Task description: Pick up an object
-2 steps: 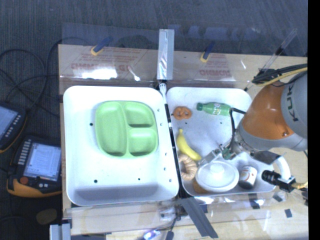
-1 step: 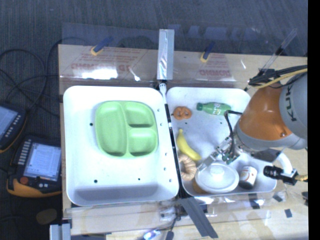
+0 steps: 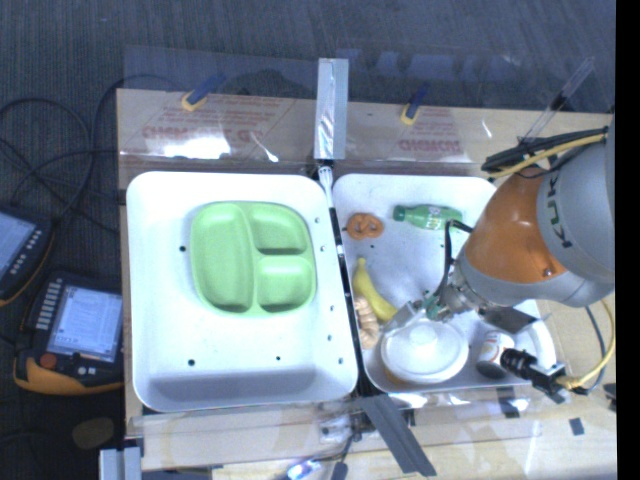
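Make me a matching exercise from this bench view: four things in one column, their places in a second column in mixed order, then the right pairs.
Things
1. green divided tray
2. green bottle
3. banana
4. white bowl

Places
A. near edge of the right bin, just below the end effector
B. alone in the left bin
C. far end of the right bin, lying on its side
D. right bin, along the wall shared with the left bin

Pairs: 1-B, 2-C, 3-D, 4-A
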Robot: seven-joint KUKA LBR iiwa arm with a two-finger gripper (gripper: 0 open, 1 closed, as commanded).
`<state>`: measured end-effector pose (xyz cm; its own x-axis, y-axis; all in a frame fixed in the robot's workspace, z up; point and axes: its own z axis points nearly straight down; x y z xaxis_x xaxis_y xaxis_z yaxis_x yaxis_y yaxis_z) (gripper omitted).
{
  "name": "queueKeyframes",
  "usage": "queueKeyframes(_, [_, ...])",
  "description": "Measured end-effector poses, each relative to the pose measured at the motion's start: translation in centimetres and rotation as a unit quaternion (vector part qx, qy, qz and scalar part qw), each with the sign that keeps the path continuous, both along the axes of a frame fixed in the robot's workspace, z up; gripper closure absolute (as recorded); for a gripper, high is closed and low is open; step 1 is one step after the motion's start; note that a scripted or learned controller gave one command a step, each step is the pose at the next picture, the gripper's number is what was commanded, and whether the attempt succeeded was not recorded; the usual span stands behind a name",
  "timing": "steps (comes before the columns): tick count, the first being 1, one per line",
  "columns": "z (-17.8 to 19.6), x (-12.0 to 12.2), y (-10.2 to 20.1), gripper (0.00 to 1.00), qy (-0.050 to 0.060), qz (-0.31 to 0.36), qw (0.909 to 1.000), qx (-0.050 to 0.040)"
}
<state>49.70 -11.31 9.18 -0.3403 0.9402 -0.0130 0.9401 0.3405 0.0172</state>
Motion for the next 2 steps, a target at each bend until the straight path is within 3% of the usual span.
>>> queueKeyframes(1, [0.0,5.1,0.9,0.0,0.004,0.114,0.9934,-0.0011])
queueKeyframes(2, [8.9,6.1,6.2,0.0,0.013,-0.057,0.9983,0.0021])
